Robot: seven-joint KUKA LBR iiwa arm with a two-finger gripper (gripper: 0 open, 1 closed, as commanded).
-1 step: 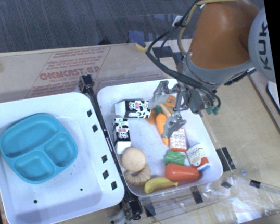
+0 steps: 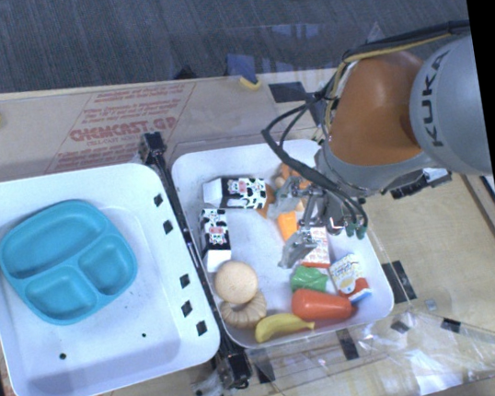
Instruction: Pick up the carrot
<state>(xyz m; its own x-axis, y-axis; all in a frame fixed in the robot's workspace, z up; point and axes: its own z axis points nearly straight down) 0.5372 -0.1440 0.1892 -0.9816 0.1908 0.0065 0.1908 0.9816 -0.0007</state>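
While the jaws' state cannot be told, the carrot (image 2: pixel 288 224) lies just left of them.

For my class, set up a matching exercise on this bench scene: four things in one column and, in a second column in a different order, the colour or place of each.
Things:
1. divided plate
2. banana
3. cow-patterned carton
4. orange band

Descriptions:
A. yellow, by the right bin's near edge
B. on the arm above the wrist
C. blue, in the left bin
D. black and white, near the right bin's far edge

Pairs: 1-C, 2-A, 3-D, 4-B
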